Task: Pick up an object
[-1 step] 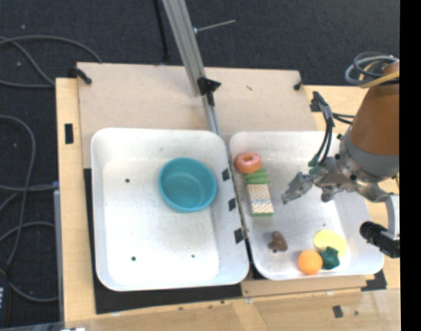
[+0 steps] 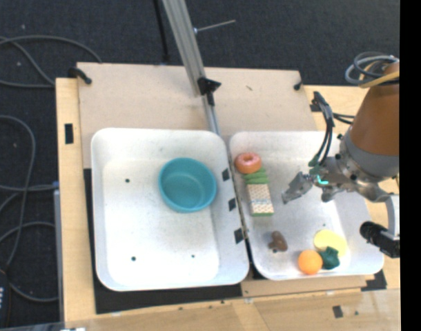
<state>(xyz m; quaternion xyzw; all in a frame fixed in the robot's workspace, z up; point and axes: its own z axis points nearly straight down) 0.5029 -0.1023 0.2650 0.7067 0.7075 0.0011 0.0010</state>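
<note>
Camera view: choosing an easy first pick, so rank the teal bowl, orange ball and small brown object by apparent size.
1. Teal bowl, clearly largest.
2. Orange ball.
3. Small brown object, slightly smaller than the ball.

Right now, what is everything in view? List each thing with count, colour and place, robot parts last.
bowl: 1, teal, middle of left bin
doughnut: 1, pink-orange, upper left of right bin
sponge: 1, beige with green end, below the doughnut
small lump: 1, brown, lower middle of right bin
yellow piece: 1, yellow, lower right of right bin
ball: 1, orange, beside the yellow piece
green piece: 1, dark green, right of the ball
gripper: 1, grey, over the right bin
arm: 1, grey with orange band, right side
</note>
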